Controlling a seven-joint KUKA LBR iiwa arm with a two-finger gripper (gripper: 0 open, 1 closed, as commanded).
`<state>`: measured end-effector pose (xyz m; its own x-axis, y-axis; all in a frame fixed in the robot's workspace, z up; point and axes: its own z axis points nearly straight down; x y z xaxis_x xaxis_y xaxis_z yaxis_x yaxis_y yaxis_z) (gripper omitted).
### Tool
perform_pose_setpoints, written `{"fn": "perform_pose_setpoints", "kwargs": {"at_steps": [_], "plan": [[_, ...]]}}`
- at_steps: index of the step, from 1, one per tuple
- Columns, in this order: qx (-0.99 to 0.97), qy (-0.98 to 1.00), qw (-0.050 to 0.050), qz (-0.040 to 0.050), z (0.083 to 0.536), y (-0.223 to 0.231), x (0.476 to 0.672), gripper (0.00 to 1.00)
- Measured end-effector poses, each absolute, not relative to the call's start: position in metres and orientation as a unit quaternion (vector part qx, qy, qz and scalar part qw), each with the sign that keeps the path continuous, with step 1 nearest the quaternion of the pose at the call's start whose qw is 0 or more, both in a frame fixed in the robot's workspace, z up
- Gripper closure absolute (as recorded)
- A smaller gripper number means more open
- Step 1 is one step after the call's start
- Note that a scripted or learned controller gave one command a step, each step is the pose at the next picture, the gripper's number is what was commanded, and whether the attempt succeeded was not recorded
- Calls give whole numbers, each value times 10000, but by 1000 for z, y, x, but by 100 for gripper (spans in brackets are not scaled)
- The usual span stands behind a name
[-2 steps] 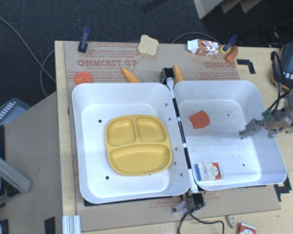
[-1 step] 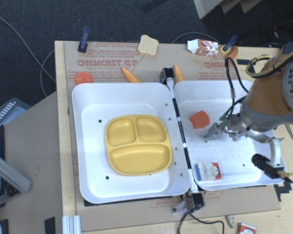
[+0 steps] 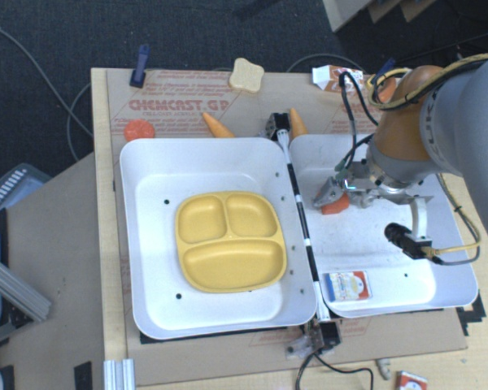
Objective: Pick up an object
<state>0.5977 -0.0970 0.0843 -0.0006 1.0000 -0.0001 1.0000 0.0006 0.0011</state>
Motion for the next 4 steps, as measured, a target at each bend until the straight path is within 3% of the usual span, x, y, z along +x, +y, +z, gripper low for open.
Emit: {"fn": "perform_pose_setpoints", "kwargs": {"at_steps": [1, 3, 4], "plan": [[7068, 7075, 11, 3, 85, -97, 623, 0], [7073, 7069, -8, -6, 85, -94, 601, 0], [7071, 7071, -1, -4, 95, -94, 601, 100]]}}
